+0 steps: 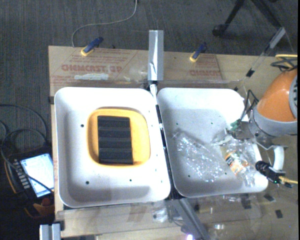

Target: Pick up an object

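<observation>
- The bench [60,64] is a brown board carrying 2 shallow white bins side by side; everything below is placed relative to the right bin [200,109].
- The left bin [70,149] sits just beside the right bin, the 2 rims touching along the middle seam.
- The arm [277,104], grey with an orange band, comes in over the right bin's right edge.
- A yellow tray-like object [144,139] with a black ribbed insert [115,140] lies flat in the left bin, well apart from the right bin's contents.
- A crumpled clear plastic wrapper [197,156] lies in the middle of the right bin's floor.
- A second clear packet with an orange label [235,161] lies near the right bin's lower right corner, just beside the crumpled wrapper.
- The gripper [242,129] sits low inside the right bin at its right side, directly above the orange-labelled packet; whether the jaws are open, closed or gripping anything cannot be told.
- 2 blue-and-yellow clamps [91,46] hold the board's far edge, beyond the right bin.
</observation>
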You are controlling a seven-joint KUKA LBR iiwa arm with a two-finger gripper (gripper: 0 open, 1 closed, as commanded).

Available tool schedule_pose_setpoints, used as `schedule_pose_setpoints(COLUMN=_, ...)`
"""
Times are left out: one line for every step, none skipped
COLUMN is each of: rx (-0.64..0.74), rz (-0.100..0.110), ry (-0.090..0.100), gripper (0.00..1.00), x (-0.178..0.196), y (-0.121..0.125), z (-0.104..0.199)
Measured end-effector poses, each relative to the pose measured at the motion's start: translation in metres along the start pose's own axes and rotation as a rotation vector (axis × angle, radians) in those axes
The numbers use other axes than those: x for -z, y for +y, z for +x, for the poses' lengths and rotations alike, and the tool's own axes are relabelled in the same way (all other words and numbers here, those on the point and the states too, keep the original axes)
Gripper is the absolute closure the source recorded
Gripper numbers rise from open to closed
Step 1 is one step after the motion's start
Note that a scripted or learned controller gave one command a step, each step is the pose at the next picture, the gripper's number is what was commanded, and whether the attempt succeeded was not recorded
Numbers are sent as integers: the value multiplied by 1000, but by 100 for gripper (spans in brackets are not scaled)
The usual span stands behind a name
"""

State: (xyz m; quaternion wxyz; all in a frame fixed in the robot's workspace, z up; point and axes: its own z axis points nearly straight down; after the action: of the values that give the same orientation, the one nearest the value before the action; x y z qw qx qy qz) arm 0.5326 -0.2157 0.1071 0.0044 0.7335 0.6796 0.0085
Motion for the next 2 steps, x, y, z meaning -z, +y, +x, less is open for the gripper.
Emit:
schedule_pose_setpoints(rx=129, rz=-26, ry=-15, gripper=0, x=-3, y=-13, z=2)
schedule_pose_setpoints(rx=124, rz=-24, ry=-13, gripper=0, x=-4, y=-12, z=2)
